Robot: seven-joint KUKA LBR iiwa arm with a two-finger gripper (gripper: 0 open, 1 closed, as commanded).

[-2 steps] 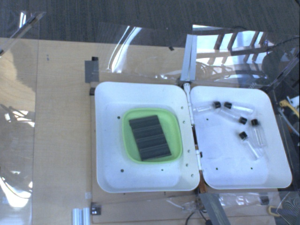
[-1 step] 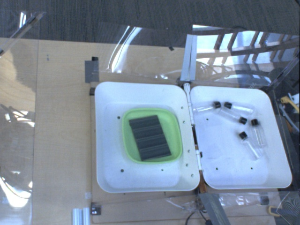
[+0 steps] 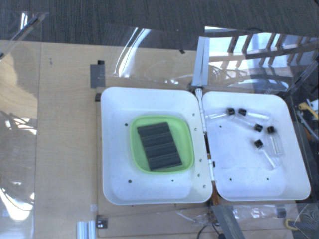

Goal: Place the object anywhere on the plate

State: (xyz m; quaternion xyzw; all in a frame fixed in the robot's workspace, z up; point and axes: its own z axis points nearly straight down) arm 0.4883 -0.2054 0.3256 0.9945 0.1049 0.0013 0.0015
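Grey ridged block [image 3: 158, 146] lies on green plate [image 3: 135, 144]; 5 vials [image 3: 258, 128] in neighbouring bin [image 3: 249, 195]; tool grip untellable.

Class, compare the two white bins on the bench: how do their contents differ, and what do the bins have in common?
The left bin holds one green plate carrying a dark grey ribbed block; the right bin holds several small clear vials with black caps. The left bin's contents sit centred as one stack; the right bin's vials lie scattered in its upper half. Both bins are shallow, white, rounded and side by side.
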